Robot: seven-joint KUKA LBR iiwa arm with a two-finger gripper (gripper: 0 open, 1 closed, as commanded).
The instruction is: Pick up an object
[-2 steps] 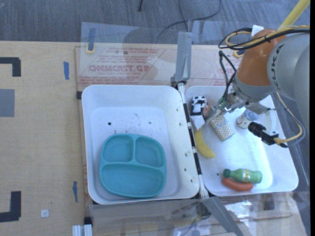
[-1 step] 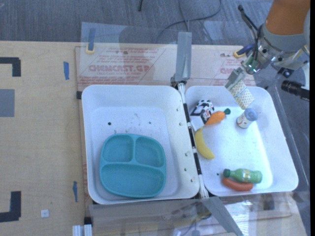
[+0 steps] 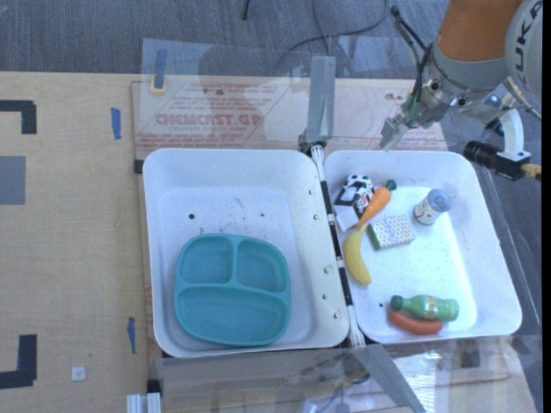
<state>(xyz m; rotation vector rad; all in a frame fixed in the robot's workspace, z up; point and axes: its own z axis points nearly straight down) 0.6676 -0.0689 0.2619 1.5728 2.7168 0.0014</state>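
Observation:
The right bin (image 3: 482, 256) holds several small items. A black-and-white toy (image 3: 353, 189) and an orange carrot (image 3: 375, 203) lie at its back left. A small jar with a grey lid (image 3: 431, 205) stands at the back. A speckled green square (image 3: 392, 231) lies mid-bin, and a yellow banana (image 3: 356, 256) runs along the left wall. At the front a green bottle (image 3: 426, 306) lies on its side, touching a red sausage (image 3: 415, 323). My gripper (image 3: 403, 126) hangs above the bin's back rim, apart from all of them.
The left bin (image 3: 168, 188) holds a teal divided plate (image 3: 232, 289) in its front half. A grey upright bracket (image 3: 320, 101) stands behind the seam between the bins. Cables run across the floor at the back.

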